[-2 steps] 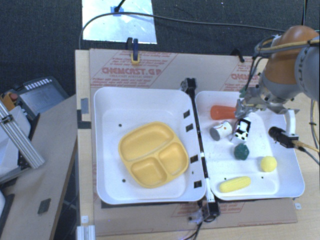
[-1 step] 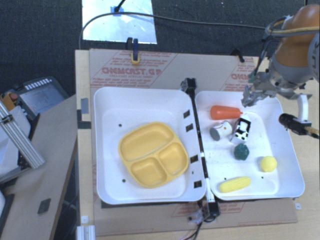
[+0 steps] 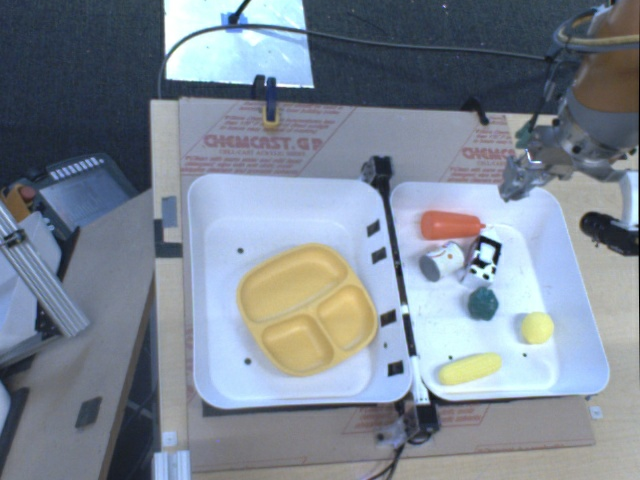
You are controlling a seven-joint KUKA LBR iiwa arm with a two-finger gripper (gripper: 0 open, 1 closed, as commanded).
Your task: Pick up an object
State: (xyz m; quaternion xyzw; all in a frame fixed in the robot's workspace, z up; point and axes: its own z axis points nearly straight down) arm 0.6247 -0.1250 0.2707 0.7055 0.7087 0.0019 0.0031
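Left white bin (image 3: 215,218): yellow three-compartment tray (image 3: 305,308), lying at a slant. Both bins sit on printed cardboard sheet (image 3: 300,140). Yellow clamp (image 3: 270,103) at cardboard's far edge. Reflective square (image 3: 238,26) on dark floor beyond, black cable (image 3: 400,46) crossing.

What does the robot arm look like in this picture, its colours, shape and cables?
The arm comes in at the upper right. Its rounded body is grey, with a broad orange band above the wrist. Thin yellowish and dark cables loop around the orange part. The gripper is small, metallic grey and blurred, so its finer details cannot be told.
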